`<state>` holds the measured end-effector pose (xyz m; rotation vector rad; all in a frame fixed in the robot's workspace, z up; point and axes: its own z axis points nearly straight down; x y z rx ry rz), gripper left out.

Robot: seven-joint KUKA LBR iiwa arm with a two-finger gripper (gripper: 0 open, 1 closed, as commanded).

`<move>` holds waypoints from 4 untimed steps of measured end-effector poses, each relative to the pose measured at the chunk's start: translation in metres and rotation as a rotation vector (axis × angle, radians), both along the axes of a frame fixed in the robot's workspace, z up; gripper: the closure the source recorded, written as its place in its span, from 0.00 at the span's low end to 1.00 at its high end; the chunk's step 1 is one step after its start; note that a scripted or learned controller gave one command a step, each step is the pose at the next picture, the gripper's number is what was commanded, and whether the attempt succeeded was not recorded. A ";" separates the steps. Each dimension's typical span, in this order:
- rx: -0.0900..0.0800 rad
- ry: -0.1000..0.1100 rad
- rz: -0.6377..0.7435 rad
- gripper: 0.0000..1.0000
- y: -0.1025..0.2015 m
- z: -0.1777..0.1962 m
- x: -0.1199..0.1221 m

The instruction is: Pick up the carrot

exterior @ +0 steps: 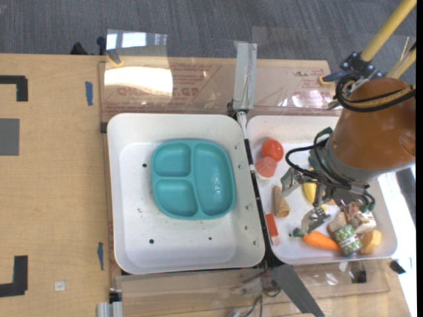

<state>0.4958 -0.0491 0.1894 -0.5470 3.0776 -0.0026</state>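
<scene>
Nearest to the camera, at the front edge of the right bin (390,197), the carrot (320,241) is found; it lies on its side, orange, with its thinner end turned toward the middle of the bin. It is not lifted and nothing is closed around it.

Just above it the end effector (322,211) is seen, hanging under the orange band of the arm (373,131), which reaches in from the right. Its metal parts are held low over the bin floor, near the carrot but apart from it. Whether the fingers are spread or closed cannot be told, because they are mixed with cables and glare. It is judged that the arm is placed there in order to descend on the carrot, so the grasp is not yet done.

Beside the carrot, to its right, a small green can (348,241) and a yellow piece (371,240) are lying, close enough to be disturbed. Further off, a brown cork-like piece (282,205), a tomato (271,149) and a pink round piece (266,167) are spread along the left wall.

In the left bin (125,177) a teal divided plate (193,179) is set. Both bins rest on a wooden surface (46,177) with black tape marks; behind it a grey floor (198,5) is visible.
</scene>
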 end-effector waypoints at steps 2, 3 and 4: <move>-0.011 0.006 1.387 0.00 -0.017 -0.005 -0.004; -0.005 0.013 1.563 0.00 -0.042 -0.080 -0.018; -0.017 0.001 1.408 0.00 -0.102 -0.072 -0.013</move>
